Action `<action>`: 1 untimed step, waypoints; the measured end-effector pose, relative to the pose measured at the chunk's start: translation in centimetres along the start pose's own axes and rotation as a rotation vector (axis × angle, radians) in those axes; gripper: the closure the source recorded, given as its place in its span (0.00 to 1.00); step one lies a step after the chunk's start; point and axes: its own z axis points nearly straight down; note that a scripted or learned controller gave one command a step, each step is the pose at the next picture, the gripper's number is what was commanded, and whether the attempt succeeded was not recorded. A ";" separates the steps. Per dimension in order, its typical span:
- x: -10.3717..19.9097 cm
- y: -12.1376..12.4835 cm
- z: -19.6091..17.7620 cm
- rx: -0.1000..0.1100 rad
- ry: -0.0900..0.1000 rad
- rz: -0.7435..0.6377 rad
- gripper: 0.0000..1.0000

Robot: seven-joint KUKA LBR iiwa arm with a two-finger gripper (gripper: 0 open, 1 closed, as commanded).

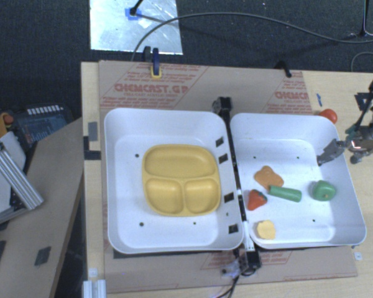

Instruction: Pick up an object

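The right bin [280, 132] holds several small toy foods. An orange piece [268, 177] lies mid-bin, with a green cylinder [285, 193] just below it and a red strawberry-like piece [257, 199] to their left. A round green object [324, 190] lies near the right wall, and a yellow piece [266, 230] sits by the front wall. My gripper [345, 153] hovers over the bin's right rim, above and to the right of the round green object. It is open, with nothing between its fingers. One grey finger [329, 152] points down-left into the bin.
The left bin [121, 185] holds a yellow divided plate [179, 179]. An orange-red ball [327, 115] rests outside the right bin's far right corner. Black clips run along the seam between the bins [229, 166]. A cable crosses the dark floor behind the bench.
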 end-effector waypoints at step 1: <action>0.5 0.5 6.1 0.003 0.001 0.001 0.00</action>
